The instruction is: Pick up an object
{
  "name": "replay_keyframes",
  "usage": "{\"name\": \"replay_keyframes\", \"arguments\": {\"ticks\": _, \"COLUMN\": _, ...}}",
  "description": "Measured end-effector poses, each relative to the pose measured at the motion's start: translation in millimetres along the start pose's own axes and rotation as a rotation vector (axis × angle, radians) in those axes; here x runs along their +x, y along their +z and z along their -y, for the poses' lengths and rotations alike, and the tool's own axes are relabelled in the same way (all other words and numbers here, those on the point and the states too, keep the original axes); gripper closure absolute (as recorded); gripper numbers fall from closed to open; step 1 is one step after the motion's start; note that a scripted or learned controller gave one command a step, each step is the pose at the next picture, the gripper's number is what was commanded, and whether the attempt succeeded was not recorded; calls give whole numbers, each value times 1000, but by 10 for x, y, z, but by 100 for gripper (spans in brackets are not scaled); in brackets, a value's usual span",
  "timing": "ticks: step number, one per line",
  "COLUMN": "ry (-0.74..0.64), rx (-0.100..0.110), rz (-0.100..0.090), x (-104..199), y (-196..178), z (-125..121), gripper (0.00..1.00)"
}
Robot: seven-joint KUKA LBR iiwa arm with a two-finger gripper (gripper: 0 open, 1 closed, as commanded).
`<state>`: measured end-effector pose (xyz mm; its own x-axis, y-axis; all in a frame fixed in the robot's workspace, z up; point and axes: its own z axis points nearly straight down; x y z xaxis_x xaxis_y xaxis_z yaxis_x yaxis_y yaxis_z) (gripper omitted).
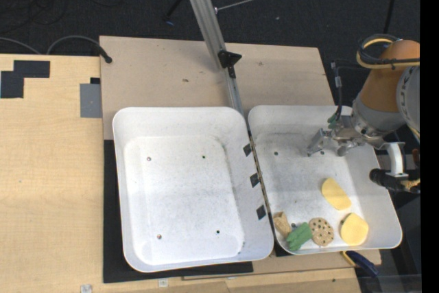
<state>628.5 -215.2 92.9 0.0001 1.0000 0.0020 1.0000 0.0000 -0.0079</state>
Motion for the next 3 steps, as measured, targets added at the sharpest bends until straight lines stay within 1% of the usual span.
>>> {"name": "replay_keyframes", "arguments": {"ticks": 1, "ry": 1, "rx": -5, "rz": 1, "x": -5, "y": -138, "z": -15, "gripper": 100}}
{"name": "replay_keyframes", "arguments": {"ticks": 2, "ry": 1, "rx": -10, "rz": 3, "x": -8, "y": -564, "z": -10, "gripper": 100}}
{"name": "replay_keyframes", "arguments": {"ticks": 3, "ry": 2, "rx": -11, "rz": 3, "x": -60, "y": -1001, "z": -24, "gripper": 100}}
